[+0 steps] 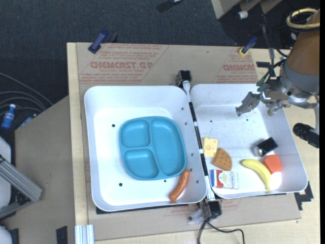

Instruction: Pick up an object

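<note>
Here the gripper (247,105) hangs over the far part of the right bin (223,98), its jaws spread and holding nothing. The arm (299,70) comes in over that bin's right rim.

All the likely targets sit toward the right bin's near edge, well apart from the gripper: a banana (257,170) with an orange block (273,163) touching its right side, a black piece (266,147) just beyond them, a waffle (222,159), a cheese cube (209,146) by the left wall, and a carton (224,179) against the near rim.

The main risk is probably crowding. The banana and block lie so close that jaws coming down on 1 could nudge the other or close on both and slip. The carton lies flat at the rim, so fingers may skate over it or strike the wall. The cheese cube by the left wall gives little room for a finger.

In the left bin (101,136) lie a blue tray (152,147) and a sausage (180,185) by the near rim.
</note>
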`<state>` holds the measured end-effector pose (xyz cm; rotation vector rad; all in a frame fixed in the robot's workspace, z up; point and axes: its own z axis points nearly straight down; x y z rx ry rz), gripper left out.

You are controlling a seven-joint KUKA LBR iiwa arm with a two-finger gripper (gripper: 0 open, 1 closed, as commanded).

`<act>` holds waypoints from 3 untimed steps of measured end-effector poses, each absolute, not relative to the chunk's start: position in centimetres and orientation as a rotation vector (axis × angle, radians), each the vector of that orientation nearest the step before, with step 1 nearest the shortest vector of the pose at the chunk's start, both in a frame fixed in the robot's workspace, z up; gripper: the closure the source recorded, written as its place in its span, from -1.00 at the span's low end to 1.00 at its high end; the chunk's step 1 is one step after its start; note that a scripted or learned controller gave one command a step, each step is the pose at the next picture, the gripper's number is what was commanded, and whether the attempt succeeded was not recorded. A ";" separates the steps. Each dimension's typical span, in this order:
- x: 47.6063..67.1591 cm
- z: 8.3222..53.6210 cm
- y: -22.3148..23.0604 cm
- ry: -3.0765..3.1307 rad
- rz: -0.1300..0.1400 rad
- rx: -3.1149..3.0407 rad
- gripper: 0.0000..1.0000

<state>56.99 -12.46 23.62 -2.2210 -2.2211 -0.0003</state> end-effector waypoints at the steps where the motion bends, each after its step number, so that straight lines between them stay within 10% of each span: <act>1: 54.1 12.4 -16.1 -2.219 0.003 -2.221 -1.00; 2: 51.8 9.4 -19.1 -2.242 -0.021 -2.235 -1.00; 3: 57.1 8.6 -21.6 -2.226 -0.011 -2.215 -1.00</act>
